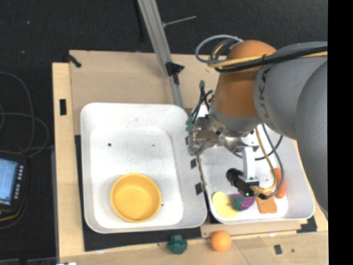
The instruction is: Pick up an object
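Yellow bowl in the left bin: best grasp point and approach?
Pinch the rim of the yellow bowl, probably on its right side, coming straight down. It sits upright and open-side up near the front of the left bin, so one of the jaws can go inside the wall, one outside. The body looks too wide to span.

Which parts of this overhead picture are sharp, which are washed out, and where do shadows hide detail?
In the camera view, the yellow bowl in the left bin is sharp and evenly lit; the white bin floors are bright, nearly washed out; the arm shades the right bin, so the small objects beneath it blur together.
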### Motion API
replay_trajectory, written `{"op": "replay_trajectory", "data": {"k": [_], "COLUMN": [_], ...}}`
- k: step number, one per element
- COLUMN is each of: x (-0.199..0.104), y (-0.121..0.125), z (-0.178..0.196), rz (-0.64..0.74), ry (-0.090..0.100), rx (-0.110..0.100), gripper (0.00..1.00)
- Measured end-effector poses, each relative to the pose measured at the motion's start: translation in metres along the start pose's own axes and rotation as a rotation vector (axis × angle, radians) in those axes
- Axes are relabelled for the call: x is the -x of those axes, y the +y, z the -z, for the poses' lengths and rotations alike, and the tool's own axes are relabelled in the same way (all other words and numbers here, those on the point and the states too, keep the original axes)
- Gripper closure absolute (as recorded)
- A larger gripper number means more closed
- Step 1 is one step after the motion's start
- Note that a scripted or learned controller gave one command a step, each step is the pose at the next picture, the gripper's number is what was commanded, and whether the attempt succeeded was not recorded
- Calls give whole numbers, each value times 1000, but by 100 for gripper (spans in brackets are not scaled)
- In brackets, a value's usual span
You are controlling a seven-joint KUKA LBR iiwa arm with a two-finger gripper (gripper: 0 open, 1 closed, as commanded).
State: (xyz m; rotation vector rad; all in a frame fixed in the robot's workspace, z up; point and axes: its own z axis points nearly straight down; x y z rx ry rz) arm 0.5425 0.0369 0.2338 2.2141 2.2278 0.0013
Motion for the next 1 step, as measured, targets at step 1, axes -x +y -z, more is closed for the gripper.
{"op": "replay_trajectory", "data": {"k": [1], "x": [-53], "y": [-2], "z": [-4], "rz": [1], "ry": [1], "rx": [0], "gripper": [100]}}
